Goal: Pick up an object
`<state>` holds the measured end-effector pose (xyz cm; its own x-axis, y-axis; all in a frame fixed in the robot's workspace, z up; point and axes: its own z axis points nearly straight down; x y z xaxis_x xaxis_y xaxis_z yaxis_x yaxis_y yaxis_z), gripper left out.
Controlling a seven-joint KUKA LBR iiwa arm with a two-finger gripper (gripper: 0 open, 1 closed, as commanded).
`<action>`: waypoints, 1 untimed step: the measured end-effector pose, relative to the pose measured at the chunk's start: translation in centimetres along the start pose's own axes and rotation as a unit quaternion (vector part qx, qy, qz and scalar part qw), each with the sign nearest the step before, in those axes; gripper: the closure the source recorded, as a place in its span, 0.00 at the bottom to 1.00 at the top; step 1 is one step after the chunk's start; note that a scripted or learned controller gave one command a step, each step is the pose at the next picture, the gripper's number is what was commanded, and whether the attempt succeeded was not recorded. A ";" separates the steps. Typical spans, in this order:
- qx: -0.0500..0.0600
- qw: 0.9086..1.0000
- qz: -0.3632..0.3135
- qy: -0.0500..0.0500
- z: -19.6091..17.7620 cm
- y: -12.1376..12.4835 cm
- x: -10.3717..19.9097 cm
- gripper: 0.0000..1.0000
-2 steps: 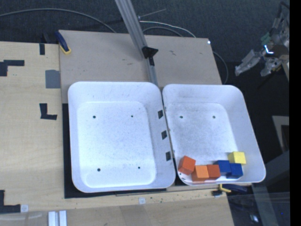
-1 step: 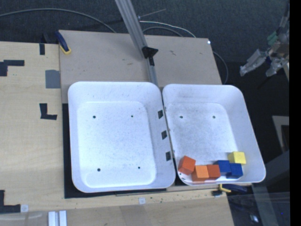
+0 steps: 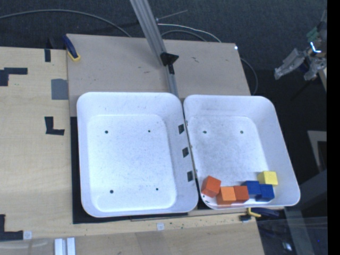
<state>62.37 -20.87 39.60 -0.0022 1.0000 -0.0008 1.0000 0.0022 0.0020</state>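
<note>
At the near edge of the right bin [image 3: 265, 110], orange blocks [image 3: 226, 191], blue blocks [image 3: 260, 190] and a yellow block [image 3: 268, 177] lie clustered. The gripper [image 3: 297, 62] hangs well apart, beyond the bench; jaw state cannot be determined.

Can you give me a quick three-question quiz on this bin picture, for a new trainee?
1. True or false: the blocks lie in the left bin.
2. Which colour is the block nearest the right bin's right wall? A) orange B) yellow C) green
3. Fill in: the blocks are bunched along the right bin's ____ edge, the one closest to the camera.

Key:
1. False. The orange blocks, blue blocks and yellow block all lie in the right bin.
2. B
3. Near, or bottom.

The gripper sits off past the bench's far right corner, away from both bins.
</note>
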 end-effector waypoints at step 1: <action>0.000 1.000 0.000 0.000 -2.7 0.0 0.0 0.00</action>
<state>62.34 -20.87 42.32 -0.0021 1.0000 -0.0011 1.0000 0.0021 0.0027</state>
